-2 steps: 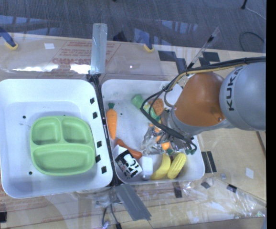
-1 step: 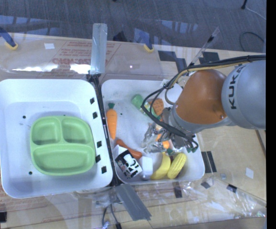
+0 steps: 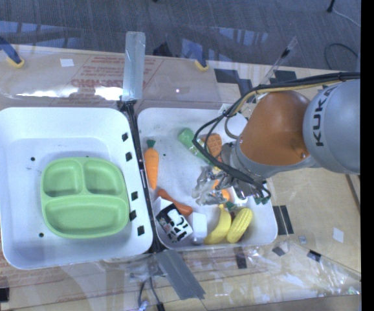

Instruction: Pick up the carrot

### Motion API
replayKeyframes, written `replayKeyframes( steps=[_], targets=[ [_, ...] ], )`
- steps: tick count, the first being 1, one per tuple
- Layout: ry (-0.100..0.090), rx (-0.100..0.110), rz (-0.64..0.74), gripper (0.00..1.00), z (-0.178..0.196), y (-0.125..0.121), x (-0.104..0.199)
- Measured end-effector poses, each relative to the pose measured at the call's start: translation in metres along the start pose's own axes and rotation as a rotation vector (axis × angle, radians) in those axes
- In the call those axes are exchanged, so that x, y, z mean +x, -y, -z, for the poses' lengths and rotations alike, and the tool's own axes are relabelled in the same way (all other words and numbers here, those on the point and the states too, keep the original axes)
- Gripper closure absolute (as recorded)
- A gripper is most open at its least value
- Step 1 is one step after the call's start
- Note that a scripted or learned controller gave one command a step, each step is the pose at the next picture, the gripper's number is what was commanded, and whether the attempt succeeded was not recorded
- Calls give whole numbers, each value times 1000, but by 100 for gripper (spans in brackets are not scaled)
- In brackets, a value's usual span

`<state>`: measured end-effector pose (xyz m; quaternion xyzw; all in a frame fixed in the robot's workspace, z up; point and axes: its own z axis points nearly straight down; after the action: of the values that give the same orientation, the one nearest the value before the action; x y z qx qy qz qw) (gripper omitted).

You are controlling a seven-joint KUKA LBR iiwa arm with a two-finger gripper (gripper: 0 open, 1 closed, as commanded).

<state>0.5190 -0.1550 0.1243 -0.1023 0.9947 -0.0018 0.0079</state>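
Roughly level with the gripper (image 3: pixel 208 188) and well off toward the bin divider lies the carrot (image 3: pixel 151 167), long axis parallel to that divider, leafy end away from the camera; whether anything is grasped, cannot tell.

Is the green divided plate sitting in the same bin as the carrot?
No, the green plate lies in the left bin; the carrot is in the right bin.

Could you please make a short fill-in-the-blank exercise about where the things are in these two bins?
1. The green divided plate lies in the ____ bin.
2. The carrot lies along the ____ wall of the right bin.
3. The banana lies beside the yellow ____ near the bin's front edge.
4. The gripper hangs over the ____ bin.

Missing words: left; left; corn; right
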Motion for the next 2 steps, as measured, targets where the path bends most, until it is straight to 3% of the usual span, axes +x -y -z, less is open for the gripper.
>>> replayKeyframes(
  steps=[1,2],
  targets=[
    [6,5,145,100,-23,12,24],
    [-4,-3,200,100,72,-71,4]
  ],
)
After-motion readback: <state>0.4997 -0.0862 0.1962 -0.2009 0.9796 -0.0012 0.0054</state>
